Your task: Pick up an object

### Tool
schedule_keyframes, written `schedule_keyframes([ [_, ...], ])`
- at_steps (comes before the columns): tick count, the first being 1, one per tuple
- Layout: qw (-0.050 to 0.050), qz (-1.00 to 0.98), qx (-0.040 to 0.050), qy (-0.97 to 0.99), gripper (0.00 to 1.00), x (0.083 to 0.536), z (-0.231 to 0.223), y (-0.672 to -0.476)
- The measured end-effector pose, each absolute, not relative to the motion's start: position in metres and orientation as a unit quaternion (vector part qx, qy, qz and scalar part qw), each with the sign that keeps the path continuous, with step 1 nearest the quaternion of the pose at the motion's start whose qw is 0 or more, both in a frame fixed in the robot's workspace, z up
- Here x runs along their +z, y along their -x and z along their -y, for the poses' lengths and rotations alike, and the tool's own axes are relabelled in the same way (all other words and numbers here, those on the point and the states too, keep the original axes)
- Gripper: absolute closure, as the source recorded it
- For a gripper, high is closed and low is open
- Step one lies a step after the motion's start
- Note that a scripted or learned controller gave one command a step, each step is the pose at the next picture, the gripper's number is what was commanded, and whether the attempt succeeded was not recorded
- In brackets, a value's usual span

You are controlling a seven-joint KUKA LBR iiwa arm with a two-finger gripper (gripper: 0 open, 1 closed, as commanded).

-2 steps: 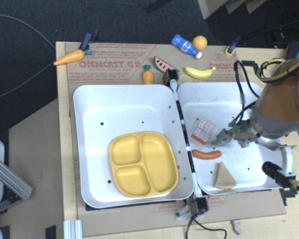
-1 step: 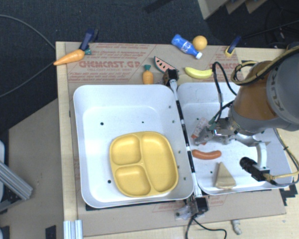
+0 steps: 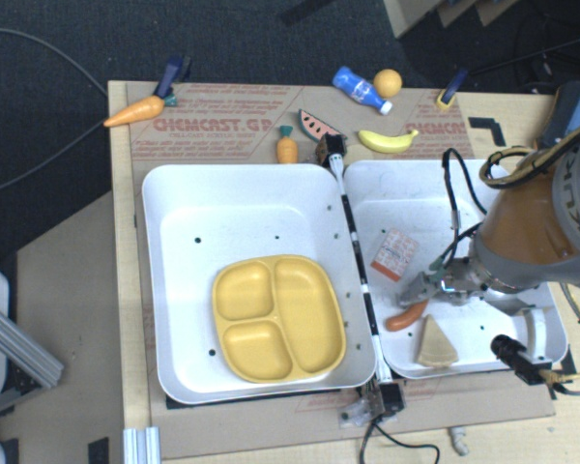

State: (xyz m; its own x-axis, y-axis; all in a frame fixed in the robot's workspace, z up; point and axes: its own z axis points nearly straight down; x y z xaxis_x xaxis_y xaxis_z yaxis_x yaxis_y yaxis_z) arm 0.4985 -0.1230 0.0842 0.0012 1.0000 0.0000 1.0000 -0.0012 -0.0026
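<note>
Orange sausage (image 3: 406, 316) is lying in the right bin (image 3: 464, 363); the end effector (image 3: 433, 286) is hovering just above it, grip state unclear, likely needing to descend and close.

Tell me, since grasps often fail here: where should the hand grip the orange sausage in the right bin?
Probably across the middle of the orange sausage, from above. It lies flat and slanted, so close across its narrow width. The tan wedge crowds its lower side.
</note>
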Motion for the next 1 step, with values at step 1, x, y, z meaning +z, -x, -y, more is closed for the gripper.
schedule_keyframes([
  [1,0.002,0.707,0.0003,0.707,0.0,0.0842,0.0923,-0.4968],
])
